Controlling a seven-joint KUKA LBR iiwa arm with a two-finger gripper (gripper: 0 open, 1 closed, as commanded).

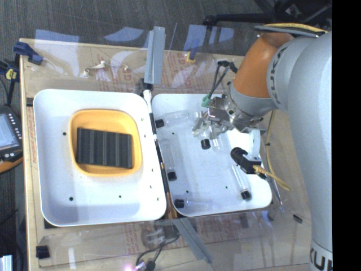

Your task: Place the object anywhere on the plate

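Note:
The yellow plate (105, 119) with a dark ribbed insert lies in the left bin (51, 168). Several clear tubes with black caps lie in the right bin (197, 179): one at the right (240, 184), one along the front edge (189, 203), one near the left wall (171, 175), one at the back left (169, 119). My gripper (211, 130) hangs low over the back middle of the right bin. Two small black-tipped pieces (206, 144) sit just beneath it. Whether anything is held is unclear.
A metal divider (153, 55) stands behind the seam between the bins. The grey arm with its orange band (256, 66) covers the right bin's back right corner. Small clips lie on the bench behind the left bin (96, 68).

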